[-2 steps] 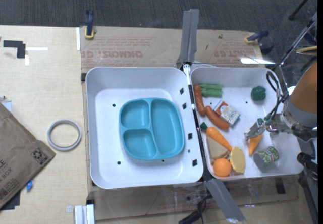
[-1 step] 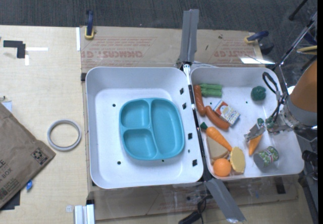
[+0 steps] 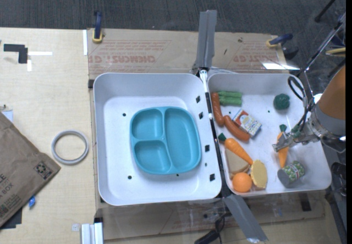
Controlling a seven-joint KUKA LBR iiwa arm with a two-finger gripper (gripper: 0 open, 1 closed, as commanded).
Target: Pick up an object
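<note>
Claw low over the right half of the right bin, at the end of thin dark linkage; wide or narrow cannot be told, the tip too small and cluttered to read. Arm cut off by the frame, just an orange and grey bulk at the right.

Largest first:
- Cardboard sheet, brown and printed, under both bins.
- Left bin, smooth white plastic with rounded corners.
- Teal plate, glossy, split into three compartments, flat in the left bin.
- Brown box, cut off at the lower left.
- Tape ring, pale grey, on the bench left of the bins.

In the right bin, toy food:
- Long carrot, tapered, lying slantwise.
- Sausages along the left wall, green pods just beside them.
- Small carton, printed, tilted.
- Tin can on its side, label unreadable.
- Round orange touching a tan oval slice.
- Dark green lump, shape unclear.
- Small orange piece, directly below the claw's tip and seemingly touching it; gripped or merely beside, impossible to say.
</note>
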